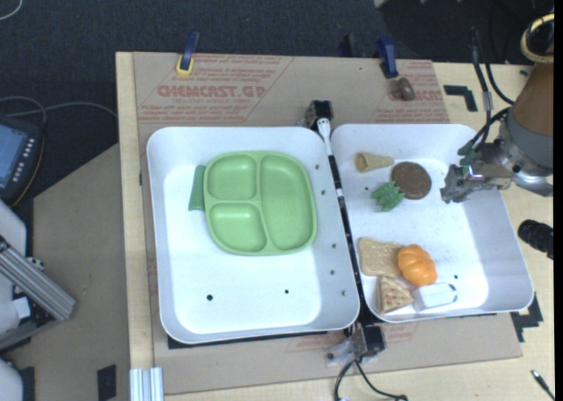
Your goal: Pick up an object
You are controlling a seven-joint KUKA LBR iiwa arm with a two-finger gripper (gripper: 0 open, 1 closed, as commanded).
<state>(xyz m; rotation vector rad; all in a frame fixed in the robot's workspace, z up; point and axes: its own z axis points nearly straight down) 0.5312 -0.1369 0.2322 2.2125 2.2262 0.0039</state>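
The right bin (493, 241) holds several toy foods. A tan cone (373, 161) lies at the back, with a brown round cookie (411, 179) and a green broccoli piece (386, 196) beside it. Toward the front lie a toast slice (379, 256), an orange fruit (416, 265), a pizza slice (395, 294) and a white block (435, 296). My gripper (463, 183) hangs over the right bin's back right part, just right of the cookie, with nothing seen between its fingers.
The left bin (176, 241) carries a green divided plate (259, 201). A black divider with clamps (332, 179) runs between the bins. Blue clamps (385, 54) sit on the cardboard at the back. Cables (484, 74) hang at the far right.
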